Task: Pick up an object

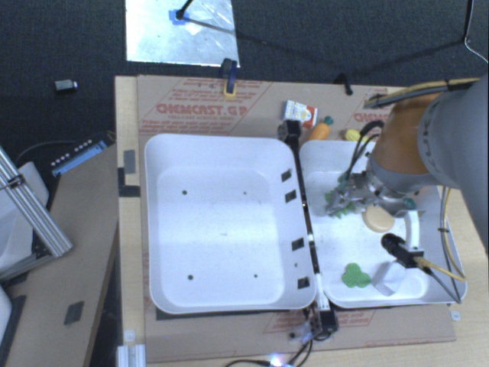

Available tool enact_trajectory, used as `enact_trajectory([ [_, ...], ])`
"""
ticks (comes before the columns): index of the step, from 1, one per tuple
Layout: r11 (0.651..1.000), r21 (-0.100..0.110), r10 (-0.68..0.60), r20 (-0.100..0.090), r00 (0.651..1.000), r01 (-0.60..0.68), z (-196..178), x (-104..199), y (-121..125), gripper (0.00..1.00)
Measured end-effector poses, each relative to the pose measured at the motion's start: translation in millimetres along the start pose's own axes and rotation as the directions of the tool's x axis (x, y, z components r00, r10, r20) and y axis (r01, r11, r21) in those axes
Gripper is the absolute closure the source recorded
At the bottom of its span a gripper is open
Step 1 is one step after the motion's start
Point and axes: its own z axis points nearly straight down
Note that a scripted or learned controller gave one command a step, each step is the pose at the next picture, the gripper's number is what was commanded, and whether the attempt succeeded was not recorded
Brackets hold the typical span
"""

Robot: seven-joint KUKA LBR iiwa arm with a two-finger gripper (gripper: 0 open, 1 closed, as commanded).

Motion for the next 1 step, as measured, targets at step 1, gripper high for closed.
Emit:
enact_trajectory([
  [1,1.000,-0.001,-0.008,-0.003,1.000,0.008,-93.9,79.0,-29.1,1.00],
])
